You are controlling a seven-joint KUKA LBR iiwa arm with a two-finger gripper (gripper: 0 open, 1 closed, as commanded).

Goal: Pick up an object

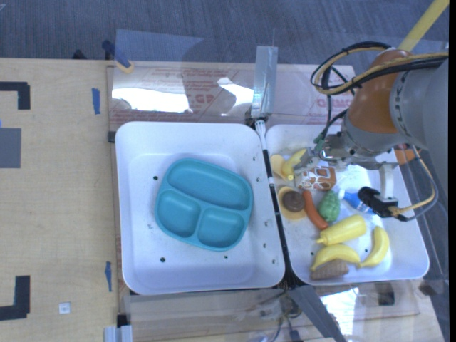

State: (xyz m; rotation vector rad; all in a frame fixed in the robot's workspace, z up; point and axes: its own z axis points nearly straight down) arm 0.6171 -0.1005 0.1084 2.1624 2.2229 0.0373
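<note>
Left bin (135,262) holds teal tray (204,203).

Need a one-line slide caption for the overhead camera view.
KUKA arm's gripper lowered over the toy-food pile in the right bin; teal divided plate sits in the left bin.

Both white bins (135,212) look like smooth, slightly shiny plastic. The teal divided plate (204,204) in the left bin is matt plastic, no glare at all. Toy food in the right bin is glossy plastic, mostly the yellow bananas (356,242) and the orange carrot (314,209). The bench (57,191) looks like pale bare wood, matt. Clear glossy sheeting (178,87) runs along the bins' far edge, beside a brushed metal post (264,80).
</note>
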